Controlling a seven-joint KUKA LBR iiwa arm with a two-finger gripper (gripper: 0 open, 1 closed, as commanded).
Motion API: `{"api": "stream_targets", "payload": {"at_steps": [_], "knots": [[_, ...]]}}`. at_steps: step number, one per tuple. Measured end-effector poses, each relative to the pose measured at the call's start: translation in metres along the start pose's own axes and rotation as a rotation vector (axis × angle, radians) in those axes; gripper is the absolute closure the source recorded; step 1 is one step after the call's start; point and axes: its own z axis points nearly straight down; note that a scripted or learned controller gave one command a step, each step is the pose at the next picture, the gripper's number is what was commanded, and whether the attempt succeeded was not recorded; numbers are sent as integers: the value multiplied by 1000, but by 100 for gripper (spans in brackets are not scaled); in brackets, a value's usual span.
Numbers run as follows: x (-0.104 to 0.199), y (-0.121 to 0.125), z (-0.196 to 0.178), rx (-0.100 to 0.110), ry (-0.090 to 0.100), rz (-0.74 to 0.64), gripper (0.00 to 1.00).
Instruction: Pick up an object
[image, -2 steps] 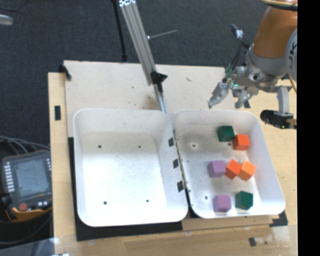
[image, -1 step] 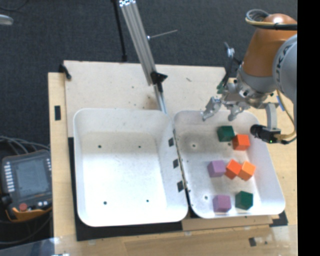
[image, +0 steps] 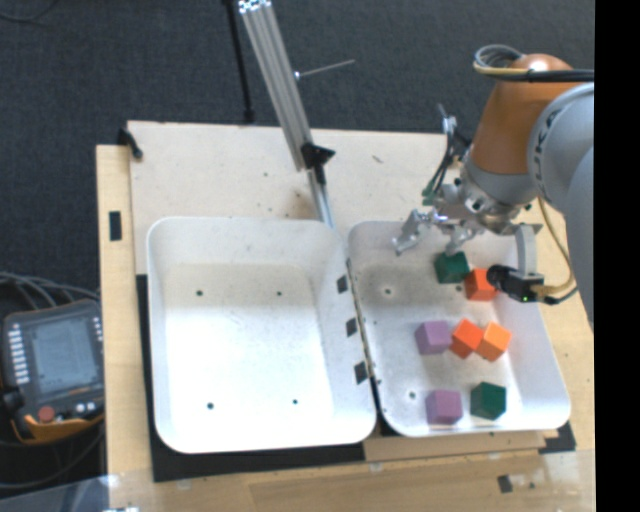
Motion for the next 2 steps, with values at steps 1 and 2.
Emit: {"api": "stream_targets", "payload": {"at_steps": [1,2], "knots": [[-1,-10,58,2,1,-1,0],[-1,-7,42,-9,1,3,100]]}}
